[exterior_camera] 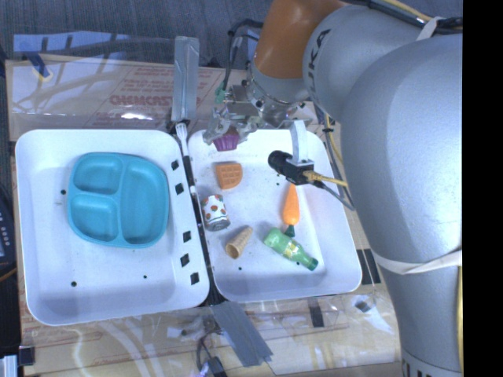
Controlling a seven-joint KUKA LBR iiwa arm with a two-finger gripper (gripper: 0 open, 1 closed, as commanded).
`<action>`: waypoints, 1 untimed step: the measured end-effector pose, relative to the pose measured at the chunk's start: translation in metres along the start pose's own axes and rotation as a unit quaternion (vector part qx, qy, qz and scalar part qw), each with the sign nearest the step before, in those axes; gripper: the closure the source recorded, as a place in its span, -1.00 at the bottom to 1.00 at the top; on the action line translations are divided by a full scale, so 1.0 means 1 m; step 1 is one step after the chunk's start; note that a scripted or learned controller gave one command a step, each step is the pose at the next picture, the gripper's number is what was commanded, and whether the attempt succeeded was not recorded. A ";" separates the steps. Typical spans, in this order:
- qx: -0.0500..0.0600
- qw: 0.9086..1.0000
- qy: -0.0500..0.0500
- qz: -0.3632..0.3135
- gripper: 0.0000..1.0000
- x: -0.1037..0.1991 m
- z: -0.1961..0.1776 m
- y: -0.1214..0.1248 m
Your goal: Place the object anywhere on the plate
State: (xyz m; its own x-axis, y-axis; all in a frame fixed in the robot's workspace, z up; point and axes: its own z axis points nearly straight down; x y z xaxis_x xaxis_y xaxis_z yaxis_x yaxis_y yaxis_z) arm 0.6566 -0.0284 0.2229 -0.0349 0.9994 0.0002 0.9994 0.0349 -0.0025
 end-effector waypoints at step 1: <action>0.000 0.998 0.000 -0.064 1.00 0.134 0.004 0.004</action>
State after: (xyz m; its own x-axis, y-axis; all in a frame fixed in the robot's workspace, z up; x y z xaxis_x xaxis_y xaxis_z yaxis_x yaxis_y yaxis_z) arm 0.6557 0.1054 0.2192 -0.1614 0.9869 0.0008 0.9869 0.1614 -0.0016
